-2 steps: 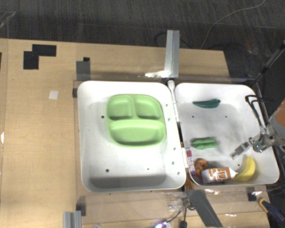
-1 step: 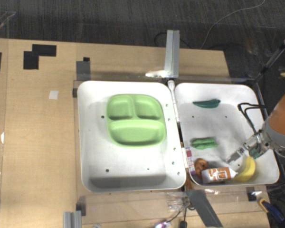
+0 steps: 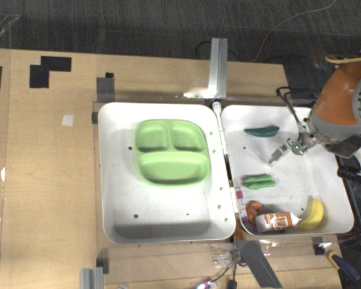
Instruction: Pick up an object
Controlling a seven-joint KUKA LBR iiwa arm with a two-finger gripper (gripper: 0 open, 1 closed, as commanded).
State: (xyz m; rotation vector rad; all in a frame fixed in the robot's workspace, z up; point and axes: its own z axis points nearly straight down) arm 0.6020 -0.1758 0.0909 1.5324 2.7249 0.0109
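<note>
The right bin (image 3: pixel 343 188) holds a dark green pepper-like piece (image 3: pixel 262 131) near its back, a lighter green vegetable (image 3: pixel 258 182) in the middle, a yellow banana (image 3: pixel 313 214) at the front right, and a white and orange carton (image 3: pixel 277 221) beside a small brown item (image 3: pixel 254 209) at the front. My gripper (image 3: pixel 280 154) hangs over the middle of this bin, between the two green pieces and to their right. Nothing shows between its fingers.
The left bin (image 3: pixel 114 179) carries a light green divided plate (image 3: pixel 171 150). A metal post (image 3: pixel 218 68) rises behind the divider between the bins. A black cable (image 3: pixel 289 104) loops from the arm over the right bin's back edge.
</note>
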